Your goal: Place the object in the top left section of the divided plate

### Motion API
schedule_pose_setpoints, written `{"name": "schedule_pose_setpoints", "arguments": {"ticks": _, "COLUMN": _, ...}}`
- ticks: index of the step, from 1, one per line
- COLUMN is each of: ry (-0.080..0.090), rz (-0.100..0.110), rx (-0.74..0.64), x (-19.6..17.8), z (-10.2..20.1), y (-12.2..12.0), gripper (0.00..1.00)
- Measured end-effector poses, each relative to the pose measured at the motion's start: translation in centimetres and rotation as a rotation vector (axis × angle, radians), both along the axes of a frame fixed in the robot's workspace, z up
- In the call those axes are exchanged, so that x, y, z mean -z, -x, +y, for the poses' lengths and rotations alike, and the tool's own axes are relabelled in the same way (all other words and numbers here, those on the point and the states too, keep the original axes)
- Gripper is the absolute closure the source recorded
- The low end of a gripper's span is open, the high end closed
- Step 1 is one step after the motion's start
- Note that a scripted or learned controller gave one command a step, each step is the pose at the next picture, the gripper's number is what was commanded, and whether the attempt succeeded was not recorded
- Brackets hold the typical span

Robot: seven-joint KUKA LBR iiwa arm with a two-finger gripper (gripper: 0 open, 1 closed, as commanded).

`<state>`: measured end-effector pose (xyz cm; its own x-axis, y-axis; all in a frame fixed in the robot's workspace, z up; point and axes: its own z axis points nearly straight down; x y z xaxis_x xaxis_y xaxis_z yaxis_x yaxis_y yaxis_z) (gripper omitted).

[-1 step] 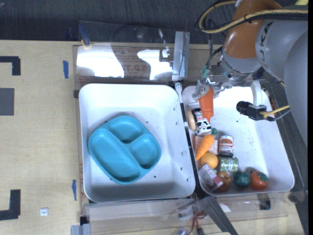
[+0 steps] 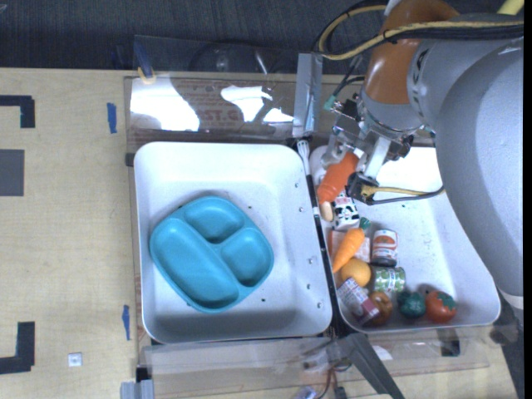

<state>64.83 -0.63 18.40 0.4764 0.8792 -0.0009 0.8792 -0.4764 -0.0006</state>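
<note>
Leftward, the white bin [image 2: 166, 306] carries a blue divided plate [image 2: 211, 250], all three sections bare. Right of the divider, the gripper [image 2: 345, 169] hangs over the second bin [image 2: 453, 248], clamped on an orange carrot [image 2: 337, 178]. Below lies a crowded heap: another carrot [image 2: 348, 247], cans, a tomato [image 2: 440, 304]; several overlap, hard to identify.

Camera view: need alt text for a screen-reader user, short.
A grey robot arm reaches in from the right and hangs its gripper over the right bin, an orange carrot-like toy right beside it. Small toy foods crowd that bin's left and near sides. The left bin holds a blue divided plate, its sections empty.
</note>
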Motion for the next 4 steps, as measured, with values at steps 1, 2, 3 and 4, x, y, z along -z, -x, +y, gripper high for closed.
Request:
{"name": "schedule_pose_setpoints", "arguments": {"ticks": 1, "ry": 0.002, "rz": -0.011, "rx": -0.159, "x": -24.4, "z": -4.6, "y": 2.3, "gripper": 1.0}}
{"name": "schedule_pose_setpoints", "arguments": {"ticks": 2, "ry": -0.003, "rz": -0.001, "rx": -0.223, "x": -25.2, "z": 1.8, "y": 7.7, "gripper": 1.0}}
{"name": "schedule_pose_setpoints", "arguments": {"ticks": 3, "ry": -0.001, "rz": 0.003, "rx": -0.321, "x": -24.8, "z": 6.6, "y": 12.1, "gripper": 1.0}}
{"name": "schedule_pose_setpoints", "arguments": {"ticks": 4, "ry": -0.001, "rz": 0.012, "rx": -0.376, "x": 0.5, "z": 9.5, "y": 12.8, "gripper": 1.0}}
